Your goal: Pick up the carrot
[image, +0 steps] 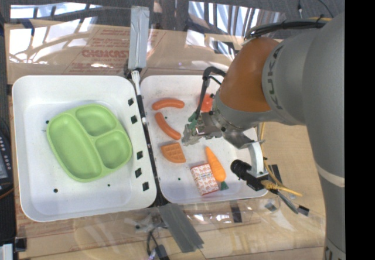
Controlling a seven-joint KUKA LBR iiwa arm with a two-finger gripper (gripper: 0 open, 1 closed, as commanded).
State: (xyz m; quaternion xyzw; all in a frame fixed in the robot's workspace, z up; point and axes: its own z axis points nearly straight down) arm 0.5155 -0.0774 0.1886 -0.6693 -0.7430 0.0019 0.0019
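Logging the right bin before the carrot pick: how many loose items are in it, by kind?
Sausages: 2, one and another
Carrot: 1
Ridged orange piece: 1
Small red-and-white carton: 1
Red-orange item partly behind the arm: 1, kind unclear
Total: 6 visible

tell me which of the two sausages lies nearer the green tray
The lower sausage, lying slantwise just above the orange wedge. The other sausage lies level, farther up the right bin and a little farther from the green tray.
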